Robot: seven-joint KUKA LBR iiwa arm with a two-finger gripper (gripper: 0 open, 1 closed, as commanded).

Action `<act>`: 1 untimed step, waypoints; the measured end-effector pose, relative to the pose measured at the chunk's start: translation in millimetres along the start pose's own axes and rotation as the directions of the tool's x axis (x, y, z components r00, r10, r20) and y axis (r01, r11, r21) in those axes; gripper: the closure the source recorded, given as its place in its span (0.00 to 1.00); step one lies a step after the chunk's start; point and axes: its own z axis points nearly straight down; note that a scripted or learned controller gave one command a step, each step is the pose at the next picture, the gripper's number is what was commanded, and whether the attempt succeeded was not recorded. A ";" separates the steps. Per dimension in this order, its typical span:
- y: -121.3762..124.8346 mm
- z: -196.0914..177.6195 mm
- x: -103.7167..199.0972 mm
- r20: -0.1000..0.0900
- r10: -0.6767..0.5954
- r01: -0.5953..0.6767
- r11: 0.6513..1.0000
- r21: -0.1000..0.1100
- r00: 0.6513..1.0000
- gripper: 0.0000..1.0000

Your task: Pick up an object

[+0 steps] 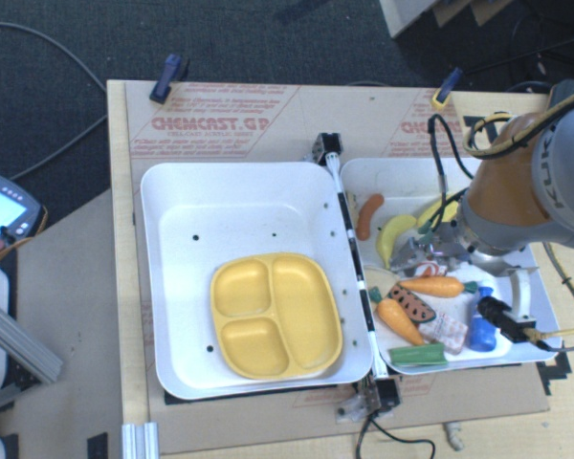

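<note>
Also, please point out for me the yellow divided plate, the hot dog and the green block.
yellow divided plate (311, 309): camera view, on its long right compartment.
hot dog (367, 216): camera view, on the middle of it.
green block (417, 355): camera view, on its top face.

The pickable objects crowd the right-hand bin (364, 182), in the right half of the frame. A red-orange sausage (367, 215) lies tilted near its upper left corner. Just right of it curves a yellow banana (394, 235). Lower down, one orange carrot (431, 286) lies nearly level and a second carrot (400, 321) slants toward the lower right. A green block (417, 355) lies flat along the bottom edge, with a blue piece (481, 334) to its right.
</note>
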 end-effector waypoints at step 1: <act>1.1 -10.5 -0.2 0.001 0.000 0.000 1.000 -0.004 1.000 1.00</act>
